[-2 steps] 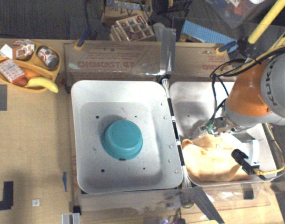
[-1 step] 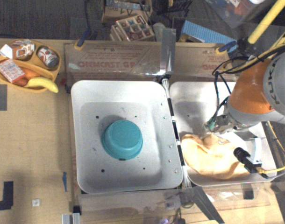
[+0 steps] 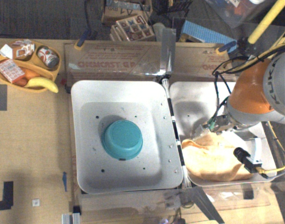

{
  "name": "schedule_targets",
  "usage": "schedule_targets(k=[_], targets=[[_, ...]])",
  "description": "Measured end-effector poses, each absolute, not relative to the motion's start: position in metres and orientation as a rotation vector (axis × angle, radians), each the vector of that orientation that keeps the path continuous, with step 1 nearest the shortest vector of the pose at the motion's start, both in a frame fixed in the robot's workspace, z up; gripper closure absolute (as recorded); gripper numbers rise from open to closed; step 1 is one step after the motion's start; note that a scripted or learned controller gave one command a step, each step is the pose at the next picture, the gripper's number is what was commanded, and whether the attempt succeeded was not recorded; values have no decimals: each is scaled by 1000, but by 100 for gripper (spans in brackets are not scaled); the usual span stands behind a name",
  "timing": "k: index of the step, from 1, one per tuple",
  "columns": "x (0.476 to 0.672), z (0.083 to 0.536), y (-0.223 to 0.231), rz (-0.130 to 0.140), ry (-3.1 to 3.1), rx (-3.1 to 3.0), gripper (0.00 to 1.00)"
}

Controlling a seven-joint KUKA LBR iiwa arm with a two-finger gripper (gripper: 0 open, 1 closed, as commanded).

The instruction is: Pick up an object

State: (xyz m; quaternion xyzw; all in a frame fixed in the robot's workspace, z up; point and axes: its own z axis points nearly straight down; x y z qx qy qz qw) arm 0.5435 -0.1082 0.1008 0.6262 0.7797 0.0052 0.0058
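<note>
Two white bins side by side on tan surface (image 3: 30,143). Left bin (image 3: 81,125): one teal bowl (image 3: 123,139), upside down, near centre. Right bin (image 3: 189,101): pale orange cloth (image 3: 212,160), crumpled, along near side. Arm (image 3: 254,94) in from right, over right bin. Gripper (image 3: 213,124) low at cloth's far edge; contact unclear. Far left, outside bins: yellow tray (image 3: 2,73) of toy food, banana (image 3: 42,83) at its edge.
</note>
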Motion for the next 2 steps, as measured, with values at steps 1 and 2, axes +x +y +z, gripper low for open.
schedule_targets(k=[1,2], targets=[[584,88,-104,4,2486,1911,0],[585,100,-105,11,2480,1912,100]])
